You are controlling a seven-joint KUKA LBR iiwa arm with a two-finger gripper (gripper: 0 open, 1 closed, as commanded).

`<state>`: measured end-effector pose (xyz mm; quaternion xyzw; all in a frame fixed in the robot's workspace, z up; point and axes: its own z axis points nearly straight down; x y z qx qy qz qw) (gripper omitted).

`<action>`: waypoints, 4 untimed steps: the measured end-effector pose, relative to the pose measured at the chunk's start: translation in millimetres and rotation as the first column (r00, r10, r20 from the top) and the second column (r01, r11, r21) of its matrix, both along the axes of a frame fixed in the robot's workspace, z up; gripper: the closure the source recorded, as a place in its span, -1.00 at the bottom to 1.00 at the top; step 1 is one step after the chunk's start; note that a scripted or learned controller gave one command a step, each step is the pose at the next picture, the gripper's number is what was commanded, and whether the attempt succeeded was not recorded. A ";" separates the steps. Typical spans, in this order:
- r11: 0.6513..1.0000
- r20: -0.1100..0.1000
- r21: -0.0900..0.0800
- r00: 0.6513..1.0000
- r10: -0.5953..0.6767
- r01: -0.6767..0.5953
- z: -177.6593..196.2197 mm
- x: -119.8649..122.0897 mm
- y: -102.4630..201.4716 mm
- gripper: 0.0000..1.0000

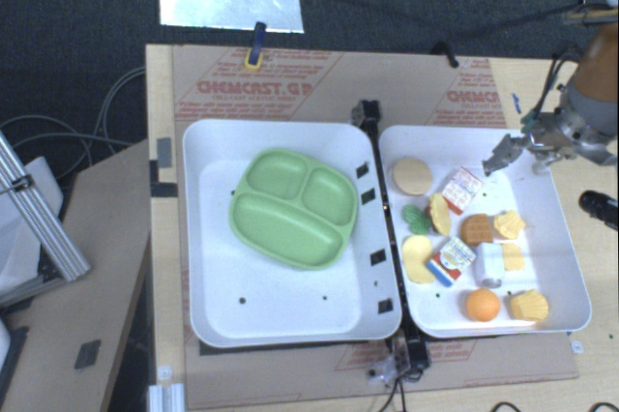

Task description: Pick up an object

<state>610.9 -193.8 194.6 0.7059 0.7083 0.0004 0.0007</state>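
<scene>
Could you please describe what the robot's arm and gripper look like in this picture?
The arm enters from the right: a rounded grey body with an orange band just above the wrist. A thin dark cable loops along its left side. The gripper is a small metallic grey piece with dark parts, ending in slim grey fingers over the right bin.

Arm came in from the right edge, orange band (602, 62) at the top of what was visible, grey wrist (588, 115) below it. Claw (503, 154) pointed left and slightly down, nothing between its tips. Finger state unreadable from this angle. Cabling ran along the wrist's left side.
</scene>
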 end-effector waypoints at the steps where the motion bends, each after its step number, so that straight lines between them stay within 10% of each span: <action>1: 1.000 -0.002 0.001 1.000 0.002 -0.002 -44.0 2.4 6.7 -1.00; 3: 1.000 0.004 0.000 1.000 0.004 -0.004 -105.2 5.2 14.0 -1.00; 4: 1.000 0.014 0.000 1.000 0.006 -0.006 -92.3 8.2 14.7 1.00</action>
